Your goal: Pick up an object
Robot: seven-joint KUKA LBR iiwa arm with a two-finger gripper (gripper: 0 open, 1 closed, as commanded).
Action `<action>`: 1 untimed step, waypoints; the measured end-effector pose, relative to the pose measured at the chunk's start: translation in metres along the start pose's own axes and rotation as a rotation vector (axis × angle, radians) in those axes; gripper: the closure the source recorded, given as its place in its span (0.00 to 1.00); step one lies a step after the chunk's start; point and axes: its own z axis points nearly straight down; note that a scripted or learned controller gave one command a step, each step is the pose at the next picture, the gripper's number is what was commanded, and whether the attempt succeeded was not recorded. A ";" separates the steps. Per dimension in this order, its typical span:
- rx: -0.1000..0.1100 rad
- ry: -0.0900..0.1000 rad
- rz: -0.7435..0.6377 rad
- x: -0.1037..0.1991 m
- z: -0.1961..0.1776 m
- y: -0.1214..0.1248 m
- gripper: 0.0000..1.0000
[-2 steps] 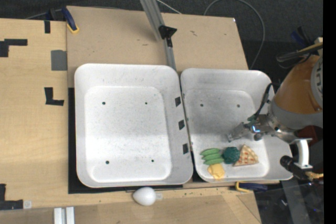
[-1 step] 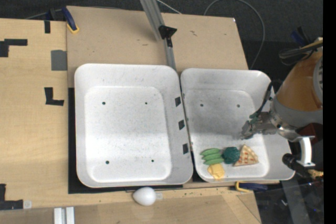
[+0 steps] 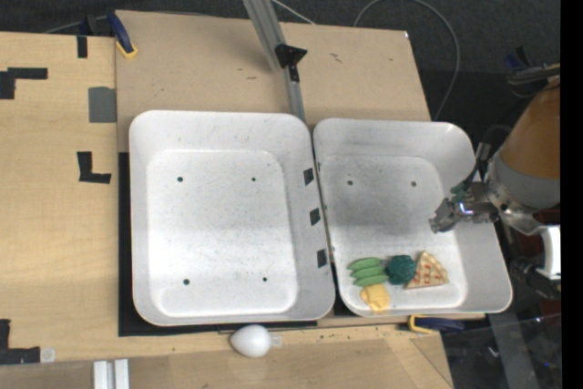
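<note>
You can see the small grey gripper (image 3: 448,217) low over the right white plastic bin (image 3: 383,141) (open or shut, you can't tell). The orange pizza-slice toy (image 3: 427,271) lies near that bin's front edge, beside green toy food (image 3: 368,269).

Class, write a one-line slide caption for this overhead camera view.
Gripper hovers over right bin, above toy foods clustered near its front edge: green pods, pizza slice.

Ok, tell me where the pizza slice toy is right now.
The pizza slice toy lies in the right bin, near its front right corner, right beside the dark green toy and below the pincer.
</note>
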 end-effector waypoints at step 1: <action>-0.001 0.000 -0.002 0.004 -0.043 0.001 1.00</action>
